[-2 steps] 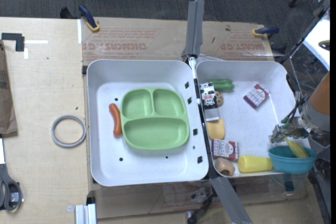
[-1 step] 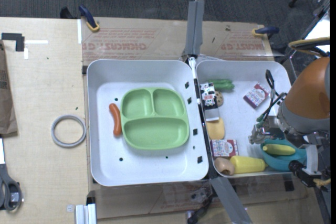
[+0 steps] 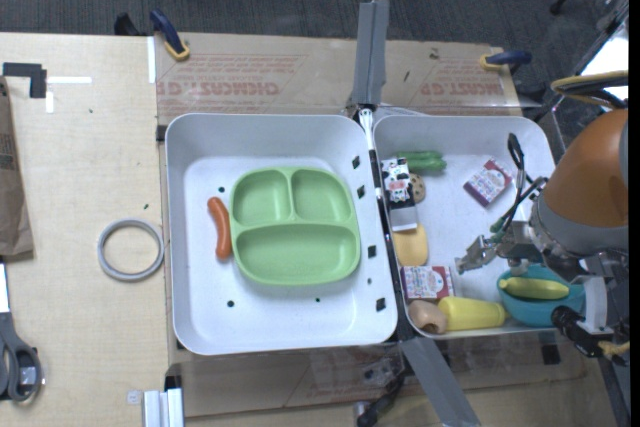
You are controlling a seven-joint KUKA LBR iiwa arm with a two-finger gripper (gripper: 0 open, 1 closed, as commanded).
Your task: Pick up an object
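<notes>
We judged our gripper (image 3: 478,255), state impossible to tell, approaching; it hung at nine o'clock of the blue bowl (image 3: 535,300). Next needed descent onto something.

Two white bins: the left bin (image 3: 190,245) and the right bin (image 3: 455,140). The far one from the gripper (image 3: 478,255) holds one green divided plate (image 3: 295,225) and one orange sausage (image 3: 219,226). The gripper's own bin holds two small printed packets (image 3: 488,183) (image 3: 425,282), one teal bowl (image 3: 535,305) and one banana (image 3: 533,288).
</notes>
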